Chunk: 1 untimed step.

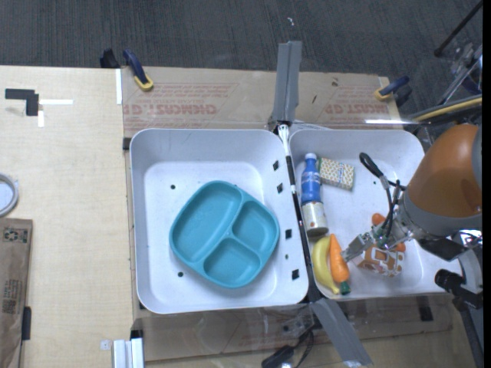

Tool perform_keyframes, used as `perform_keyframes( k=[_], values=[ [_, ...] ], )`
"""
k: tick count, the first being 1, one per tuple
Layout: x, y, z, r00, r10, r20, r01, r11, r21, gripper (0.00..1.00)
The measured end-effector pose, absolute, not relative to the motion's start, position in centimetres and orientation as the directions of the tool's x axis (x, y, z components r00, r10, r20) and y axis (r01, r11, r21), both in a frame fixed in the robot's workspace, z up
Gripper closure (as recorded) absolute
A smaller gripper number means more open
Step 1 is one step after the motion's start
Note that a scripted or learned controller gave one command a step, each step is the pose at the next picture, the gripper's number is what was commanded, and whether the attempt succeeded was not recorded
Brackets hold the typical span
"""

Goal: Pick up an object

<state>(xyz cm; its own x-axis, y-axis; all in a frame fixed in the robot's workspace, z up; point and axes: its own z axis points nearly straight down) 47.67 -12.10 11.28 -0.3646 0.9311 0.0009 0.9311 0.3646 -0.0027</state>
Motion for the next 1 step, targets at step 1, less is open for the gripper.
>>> perform_keyframes(
  k=[1],
  values=[
    [47.7,-12.15,12.13,-0.363,0.932,0.0,0.932,0.363,-0.003,1.0]
  ],
)
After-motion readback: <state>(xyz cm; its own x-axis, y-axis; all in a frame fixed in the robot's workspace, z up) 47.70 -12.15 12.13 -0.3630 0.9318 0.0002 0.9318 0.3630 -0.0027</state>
